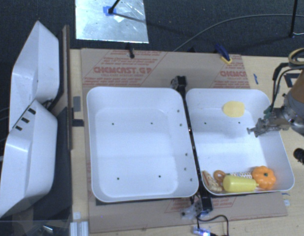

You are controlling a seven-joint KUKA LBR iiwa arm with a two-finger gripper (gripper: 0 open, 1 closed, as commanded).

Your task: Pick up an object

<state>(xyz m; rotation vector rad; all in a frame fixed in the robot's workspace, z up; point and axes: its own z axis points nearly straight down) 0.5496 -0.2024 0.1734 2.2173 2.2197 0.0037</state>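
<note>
The grey arm (300, 100) reaches in from the right, and its metal hand (260, 127) hangs over the right edge of the right shallow white bin (210, 151), pointing leftward. At this size I cannot tell how the hand stands, and nothing shows gripped in it.

Inside that bin, a flat pale yellow round disc (233, 108) lies near the far wall, well apart from the hand. The other things crowd along the near wall: a small orange pumpkin toy (263, 176) in the near right corner, a yellow-green cylinder-shaped block (238, 183) just beside it to the left, a small tan ring-shaped piece (219, 175) next, and a brownish pastry-like item (209, 180) at the near left corner.

The left shallow white bin (139, 141) sits touching its neighbour along a dark divider. Both rest on a brown cardboard sheet (122, 68) covering the tabletop (75, 82).
</note>
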